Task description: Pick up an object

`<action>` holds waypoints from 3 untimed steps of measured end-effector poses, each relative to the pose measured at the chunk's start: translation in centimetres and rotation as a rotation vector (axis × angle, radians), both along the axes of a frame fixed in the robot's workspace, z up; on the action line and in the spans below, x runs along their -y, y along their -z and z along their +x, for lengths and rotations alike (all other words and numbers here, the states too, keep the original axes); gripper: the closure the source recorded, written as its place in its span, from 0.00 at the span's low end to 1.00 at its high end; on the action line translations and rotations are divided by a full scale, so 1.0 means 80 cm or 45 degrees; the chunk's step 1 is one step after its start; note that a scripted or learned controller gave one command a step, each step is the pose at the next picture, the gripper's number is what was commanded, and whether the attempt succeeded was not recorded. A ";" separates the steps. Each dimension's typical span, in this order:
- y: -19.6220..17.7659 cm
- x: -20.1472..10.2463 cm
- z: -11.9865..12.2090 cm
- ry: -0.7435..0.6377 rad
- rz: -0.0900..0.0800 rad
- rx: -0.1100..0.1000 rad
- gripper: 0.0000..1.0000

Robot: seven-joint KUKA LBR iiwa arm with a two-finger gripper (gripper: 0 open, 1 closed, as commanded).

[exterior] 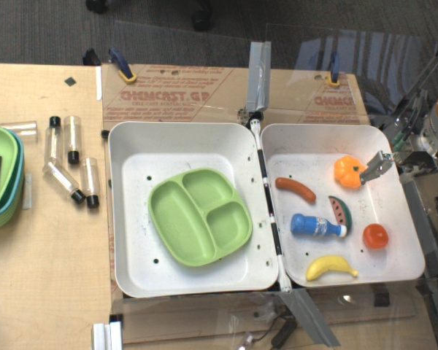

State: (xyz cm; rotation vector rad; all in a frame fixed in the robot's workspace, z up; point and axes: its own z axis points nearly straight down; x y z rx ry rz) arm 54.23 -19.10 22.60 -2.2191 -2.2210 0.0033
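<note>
Orange toy pumpkin (347, 170) — round, ribbed, green-stemmed — in the right bin (405, 217), touching the jaws' tips at its right side; jaw spread cannot be told.

Small orange pumpkin toy (347, 170), upright, right bin's (292, 138) far right area, gripper-side

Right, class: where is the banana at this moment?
The banana lies in the right bin, near its front edge, just below the blue bottle and left of the small red ball.
</note>
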 end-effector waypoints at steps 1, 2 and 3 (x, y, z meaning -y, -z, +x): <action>-0.104 -0.146 0.039 0.204 -0.003 0.000 0.00; -0.052 -0.235 -0.016 0.622 -0.005 -0.005 0.00; -0.062 -0.234 -0.016 0.620 -0.009 -0.010 1.00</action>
